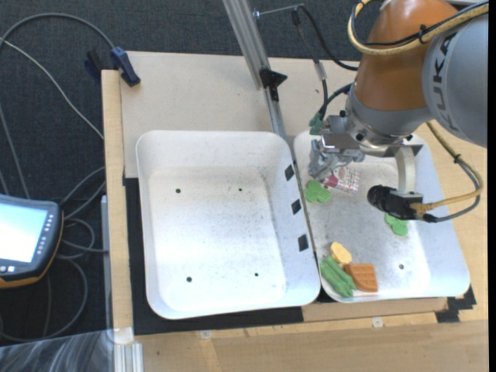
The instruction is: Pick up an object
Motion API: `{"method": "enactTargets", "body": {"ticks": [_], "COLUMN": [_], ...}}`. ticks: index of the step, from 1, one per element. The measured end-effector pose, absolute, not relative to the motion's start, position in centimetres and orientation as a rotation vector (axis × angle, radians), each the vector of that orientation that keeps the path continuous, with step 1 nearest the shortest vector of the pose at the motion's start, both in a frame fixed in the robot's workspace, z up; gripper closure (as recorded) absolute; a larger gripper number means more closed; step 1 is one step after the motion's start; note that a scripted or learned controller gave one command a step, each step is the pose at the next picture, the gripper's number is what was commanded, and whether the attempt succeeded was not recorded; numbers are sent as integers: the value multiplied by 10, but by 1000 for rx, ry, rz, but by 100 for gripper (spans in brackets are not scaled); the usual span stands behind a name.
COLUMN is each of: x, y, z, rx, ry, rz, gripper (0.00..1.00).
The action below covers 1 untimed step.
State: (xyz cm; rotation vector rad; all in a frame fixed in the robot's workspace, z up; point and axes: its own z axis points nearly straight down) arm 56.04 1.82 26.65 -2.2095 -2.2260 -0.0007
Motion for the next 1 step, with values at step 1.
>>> {"method": "enactTargets", "body": {"ticks": [1], "x": [557], "y": [64], "z": [254], "rx": [-2211], "ry": [-2223], "rz": [3], "gripper": [100]}}
